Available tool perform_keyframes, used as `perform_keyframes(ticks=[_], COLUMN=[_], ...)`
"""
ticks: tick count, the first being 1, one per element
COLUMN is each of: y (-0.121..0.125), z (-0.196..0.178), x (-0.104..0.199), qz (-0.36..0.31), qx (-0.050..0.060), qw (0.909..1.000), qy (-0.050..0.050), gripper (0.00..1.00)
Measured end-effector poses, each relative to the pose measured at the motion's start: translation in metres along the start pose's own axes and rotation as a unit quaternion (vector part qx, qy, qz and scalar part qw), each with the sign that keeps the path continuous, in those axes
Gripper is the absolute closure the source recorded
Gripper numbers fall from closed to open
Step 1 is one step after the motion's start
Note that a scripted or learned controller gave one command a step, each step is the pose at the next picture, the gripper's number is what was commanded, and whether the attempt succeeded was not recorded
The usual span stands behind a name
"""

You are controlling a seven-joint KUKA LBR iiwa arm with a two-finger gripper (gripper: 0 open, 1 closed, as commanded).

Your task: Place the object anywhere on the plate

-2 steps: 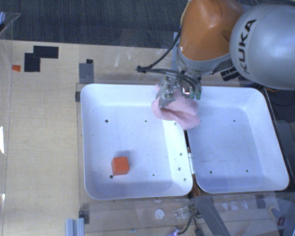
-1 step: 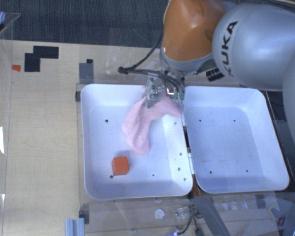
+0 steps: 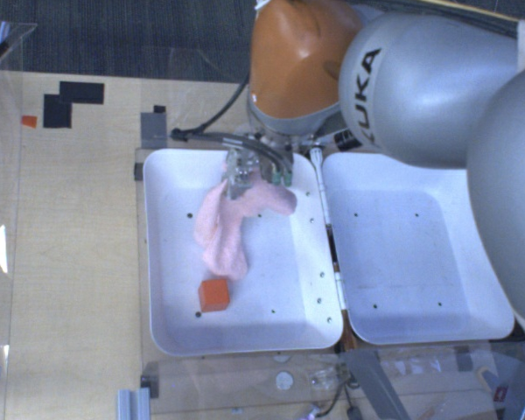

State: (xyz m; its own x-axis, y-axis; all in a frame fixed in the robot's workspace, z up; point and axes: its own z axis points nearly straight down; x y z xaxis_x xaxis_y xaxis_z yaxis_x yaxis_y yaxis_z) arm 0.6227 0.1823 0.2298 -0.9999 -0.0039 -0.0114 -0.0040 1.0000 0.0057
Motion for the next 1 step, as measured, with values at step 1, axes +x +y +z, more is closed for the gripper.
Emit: perform_keyframes(ticks=[1], y=[-0.0002], z=[-0.0004], x=[-0.0002], qz=[0.000], qx=[0.000], qw=[1.0000], qy=[0.000], gripper=[0.00])
